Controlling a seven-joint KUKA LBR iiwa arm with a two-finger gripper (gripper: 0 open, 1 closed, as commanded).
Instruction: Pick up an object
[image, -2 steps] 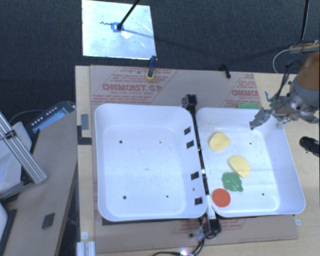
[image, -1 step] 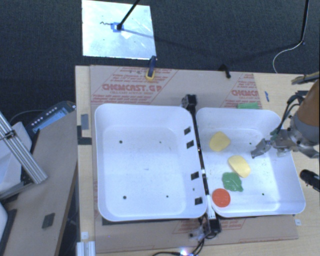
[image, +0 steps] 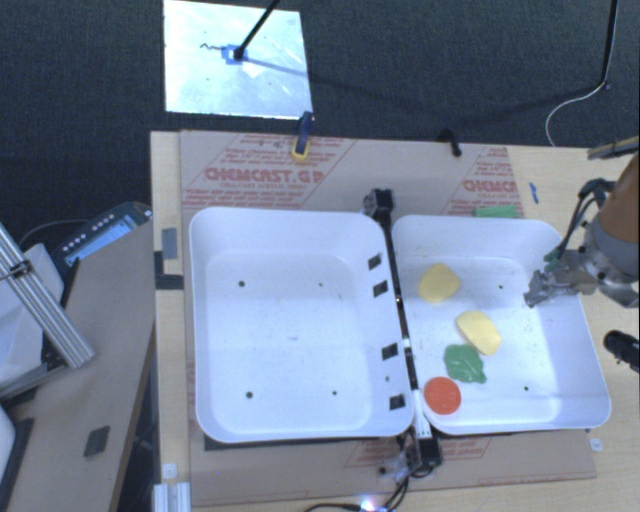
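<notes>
The orange ball (image: 443, 396) sits lowest in the view, in the right bin (image: 575, 400), near the bin's front left corner. It is well to the left of the pincer (image: 541, 288) and lower in the view. Just beside the ball, up and to its right, lies a green toy (image: 465, 363). A yellow block (image: 479, 332) rests at the top edge of the green toy, touching it or nearly so, and it is left of the pincer and a bit lower. A second yellow piece (image: 439, 283) lies apart from the others, level with the pincer and well to its left, near the wall between the two bins. The pincer hangs over the right side of the right bin, near that bin's right wall. Nothing is seen in its grip. It is too small and dark to tell whether it is open or closed. The grey arm (image: 615, 255) comes in from the right edge. The left bin (image: 290, 330) is far to the left of the pincer. Both bins sit on the desk (image: 300, 165), on a brown sheet with red letters.
</notes>
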